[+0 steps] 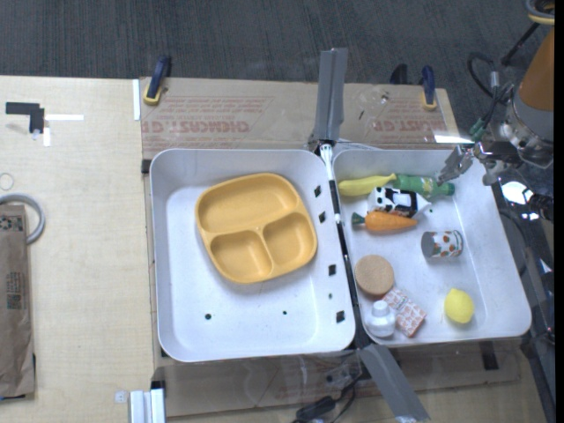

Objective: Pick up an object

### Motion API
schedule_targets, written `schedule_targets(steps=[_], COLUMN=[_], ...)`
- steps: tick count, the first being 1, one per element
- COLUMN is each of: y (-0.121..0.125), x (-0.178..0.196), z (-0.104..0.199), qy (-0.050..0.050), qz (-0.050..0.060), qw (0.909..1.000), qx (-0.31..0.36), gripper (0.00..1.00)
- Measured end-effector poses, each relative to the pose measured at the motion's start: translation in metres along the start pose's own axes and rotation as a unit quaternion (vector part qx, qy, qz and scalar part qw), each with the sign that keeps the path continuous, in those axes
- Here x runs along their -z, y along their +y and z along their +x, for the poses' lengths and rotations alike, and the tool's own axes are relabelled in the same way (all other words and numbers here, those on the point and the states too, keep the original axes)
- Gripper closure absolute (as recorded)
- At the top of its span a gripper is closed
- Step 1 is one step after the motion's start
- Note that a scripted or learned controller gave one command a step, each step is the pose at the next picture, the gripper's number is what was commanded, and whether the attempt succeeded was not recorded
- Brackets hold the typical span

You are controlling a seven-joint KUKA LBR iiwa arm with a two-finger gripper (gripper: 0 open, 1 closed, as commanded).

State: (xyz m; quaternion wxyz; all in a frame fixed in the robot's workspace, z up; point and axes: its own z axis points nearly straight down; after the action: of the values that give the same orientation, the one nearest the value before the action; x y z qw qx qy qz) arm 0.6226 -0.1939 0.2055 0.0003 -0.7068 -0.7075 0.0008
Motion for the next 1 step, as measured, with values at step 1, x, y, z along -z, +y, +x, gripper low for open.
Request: schedule_targets(steps=[1], y=[0.0283], x=[-0.0968], z=[0.0008], qy=[-0.002], qz=[-0.003], qw=[0.9996], qx=[0.027], gripper=[0.00])
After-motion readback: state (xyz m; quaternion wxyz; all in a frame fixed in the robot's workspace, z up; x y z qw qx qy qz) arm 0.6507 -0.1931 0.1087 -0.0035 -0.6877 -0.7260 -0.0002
